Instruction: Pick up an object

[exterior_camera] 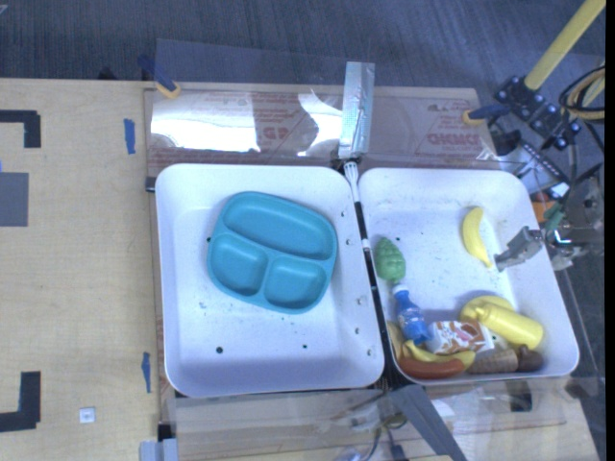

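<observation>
In the right bin (432,195) a small yellow banana (474,234) lies near the right wall. My gripper (515,249) reaches in over the bin's right rim, its tip just right of the banana's lower end and apart from it. Lower down lie a yellow bottle (504,321), a blue-capped small bottle (411,317), a red-and-white packet (455,335), a hot dog (437,363) and a brown piece (500,360). A green item (389,258) lies by the left wall.
The left bin (183,334) holds a blue divided plate (272,251). A taped clear sheet (288,123) lies behind both bins. Cables and a yellow pole (567,32) stand at the upper right. Wooden bench (67,257) stretches left.
</observation>
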You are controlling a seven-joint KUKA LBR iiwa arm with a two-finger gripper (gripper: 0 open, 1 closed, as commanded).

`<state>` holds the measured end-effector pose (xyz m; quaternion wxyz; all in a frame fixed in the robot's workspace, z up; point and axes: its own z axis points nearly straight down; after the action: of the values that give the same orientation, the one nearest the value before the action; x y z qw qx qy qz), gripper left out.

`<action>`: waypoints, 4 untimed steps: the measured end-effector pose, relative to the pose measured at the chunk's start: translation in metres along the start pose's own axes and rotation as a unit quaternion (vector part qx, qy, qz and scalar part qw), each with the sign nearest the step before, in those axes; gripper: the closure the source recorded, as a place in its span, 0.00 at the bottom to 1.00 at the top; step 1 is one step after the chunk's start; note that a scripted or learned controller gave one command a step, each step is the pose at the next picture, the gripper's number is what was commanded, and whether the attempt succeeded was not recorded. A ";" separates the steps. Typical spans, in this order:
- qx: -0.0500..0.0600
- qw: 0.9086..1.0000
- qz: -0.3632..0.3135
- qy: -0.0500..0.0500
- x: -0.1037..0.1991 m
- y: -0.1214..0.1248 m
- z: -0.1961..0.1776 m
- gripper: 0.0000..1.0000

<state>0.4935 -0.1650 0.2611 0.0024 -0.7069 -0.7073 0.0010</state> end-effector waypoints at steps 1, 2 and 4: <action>0.004 0.999 -0.044 0.001 -0.014 0.081 0.126 0.00; -0.002 0.999 -0.044 -0.001 -0.015 0.084 0.120 0.00; -0.006 0.999 -0.031 -0.002 -0.027 0.119 0.163 1.00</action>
<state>0.6114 -0.1917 0.0976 -0.0035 -0.6844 -0.7291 -0.0018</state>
